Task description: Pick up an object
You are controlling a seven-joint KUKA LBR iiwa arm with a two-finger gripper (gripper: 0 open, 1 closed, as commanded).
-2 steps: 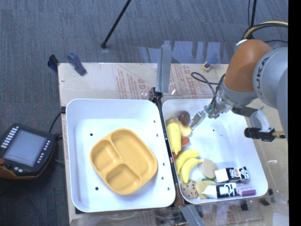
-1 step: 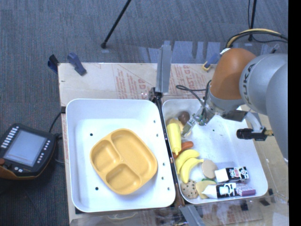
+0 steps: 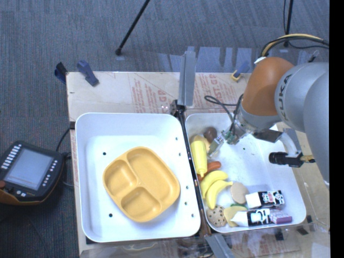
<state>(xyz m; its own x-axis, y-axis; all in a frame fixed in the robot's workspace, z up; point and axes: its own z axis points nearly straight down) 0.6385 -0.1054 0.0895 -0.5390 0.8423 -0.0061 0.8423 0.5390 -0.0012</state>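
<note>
The gripper (image 3: 219, 142), fingers seemingly spread and pinching nothing, hangs mid-frame in the right bin (image 3: 257, 166); the corn (image 3: 199, 155) lies just left (long axis running top to bottom).

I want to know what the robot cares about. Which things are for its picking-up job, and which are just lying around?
For the job:
- pincer, low in the right bin
- corn
- bananas
- cookie
- small cartons

Just lying about:
- yellow plate in the left bin
- handheld controller on the floor
- blue clamps on the bench edge
</note>
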